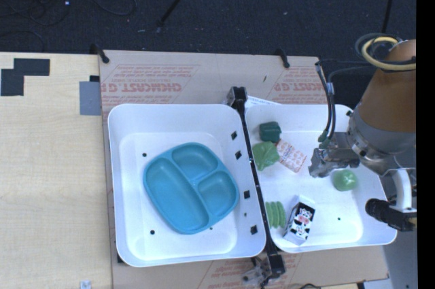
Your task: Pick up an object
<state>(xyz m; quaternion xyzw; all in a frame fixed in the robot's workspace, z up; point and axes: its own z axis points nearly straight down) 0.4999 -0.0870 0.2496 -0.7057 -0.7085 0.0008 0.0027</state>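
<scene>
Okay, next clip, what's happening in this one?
A grey and orange robot arm reaches in from the right over the right-hand bin, with its pincer low among the objects there. A light green round object lies just beside it, and a pink patterned packet, two green pieces, a ridged green item and a small black and white carton lie further left. Nothing is visibly lifted. The left bin holds a blue divided plate.

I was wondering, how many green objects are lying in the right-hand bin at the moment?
4: a dark green block near the divider, a green lump just below it, a ridged green piece near the front, and a green ball beside the gripper. The arm may hide others.
</scene>
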